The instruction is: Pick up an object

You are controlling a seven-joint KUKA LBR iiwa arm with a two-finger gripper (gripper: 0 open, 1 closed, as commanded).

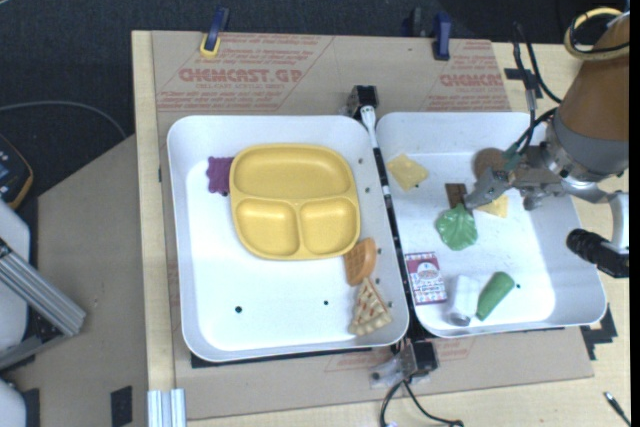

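The gripper (pixel 484 183) hangs low in the right bin (pixel 560 310), just above the green leafy toy (pixel 457 228) and beside a yellow wedge (pixel 494 206) — whether it is spread or closed I cannot tell. The leaf looks light, stiff, probably plastic — best pinched across its ruffled middle.

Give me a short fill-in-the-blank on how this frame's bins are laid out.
1. The yellow tray has ____ compartments.
2. The purple item lies against the tray's ____ side.
3. The gripper is above the ____ bin.
4. The red card lies in the ____ bin.

Missing words: three; left; right; right
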